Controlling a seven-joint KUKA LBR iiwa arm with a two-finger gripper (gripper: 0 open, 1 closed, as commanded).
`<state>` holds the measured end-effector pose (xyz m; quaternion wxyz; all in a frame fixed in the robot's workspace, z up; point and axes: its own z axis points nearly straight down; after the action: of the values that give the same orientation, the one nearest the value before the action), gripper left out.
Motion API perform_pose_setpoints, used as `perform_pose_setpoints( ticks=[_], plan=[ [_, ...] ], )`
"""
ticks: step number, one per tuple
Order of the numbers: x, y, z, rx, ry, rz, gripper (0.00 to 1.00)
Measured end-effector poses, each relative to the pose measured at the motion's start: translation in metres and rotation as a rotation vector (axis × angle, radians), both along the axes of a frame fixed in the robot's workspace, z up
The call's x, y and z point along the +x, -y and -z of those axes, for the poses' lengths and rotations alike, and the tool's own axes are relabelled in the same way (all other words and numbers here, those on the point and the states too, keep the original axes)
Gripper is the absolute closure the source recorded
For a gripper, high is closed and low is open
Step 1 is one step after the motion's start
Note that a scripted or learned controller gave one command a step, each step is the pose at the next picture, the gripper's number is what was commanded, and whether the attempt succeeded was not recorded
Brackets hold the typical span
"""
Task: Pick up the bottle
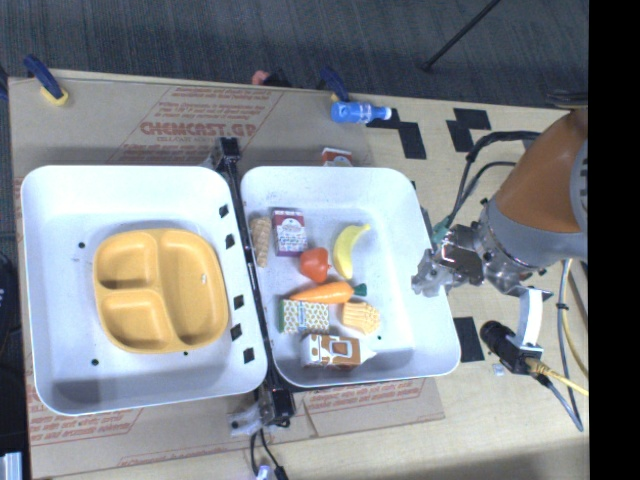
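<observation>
A small blue bottle-like object (357,113) lies on its side on the cardboard behind the right bin (400,193), outside it. My gripper (430,274) hangs over the right rim of that bin, about mid-height, well in front of and to the right of the blue object. The grey arm with its orange band (545,183) reaches in from the right. Nothing shows in the gripper's hold.
The right bin holds a red box (289,230), banana (347,248), tomato (314,262), carrot (322,292), corn (361,316), a patterned box (304,315) and a small carton (334,350). The left bin (60,198) holds a yellow divided plate (160,288). Cables trail at the right.
</observation>
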<state>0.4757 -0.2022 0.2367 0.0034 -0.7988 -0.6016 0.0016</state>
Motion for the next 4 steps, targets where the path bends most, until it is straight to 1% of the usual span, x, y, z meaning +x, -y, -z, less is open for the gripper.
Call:
perform_pose_setpoints(
  ticks=[1,2,3,4],
  plan=[
    [0.0,0.002,-0.011,-0.004,0.002,0.279,1.0],
    [0.0,0.001,-0.005,0.0,0.001,0.205,1.0],
    [0.0,0.0,-0.002,-0.001,0.0,0.205,1.0],
    [0.0,0.0,0.0,0.0,-0.002,0.236,1.0]
  ],
)
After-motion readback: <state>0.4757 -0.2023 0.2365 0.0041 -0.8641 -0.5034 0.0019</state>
